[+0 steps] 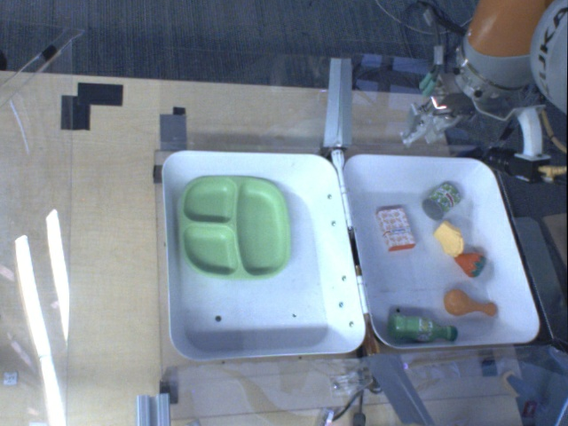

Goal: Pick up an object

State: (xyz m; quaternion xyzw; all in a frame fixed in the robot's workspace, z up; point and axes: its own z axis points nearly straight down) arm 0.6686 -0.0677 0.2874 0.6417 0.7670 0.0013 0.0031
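Above the far edge of the right-hand shallow white bin [506,204], the grey arm with its orange band [513,11] hangs outside the bin's rim, its two-finger gripper [426,124] small and blurred against the bench — whether its claw stands wide or narrow I cannot tell, and nothing is seen between its tips. Down in that bin lie six things, all apart from the gripper: a small grey-green can [441,200] near the far wall, a flat red-and-white packet [395,228] left of it, a yellow block-like toy [449,238], a red-and-green piece that may be a strawberry [471,264] just beside the yellow one, an orange pear-shaped toy [467,303], and a green bottle [420,327] lying on its side along the near wall. Beside it, the left-hand shallow white bin [311,318] bears a pale green plastic plate with three compartments [236,225] — set toward the far left corner.
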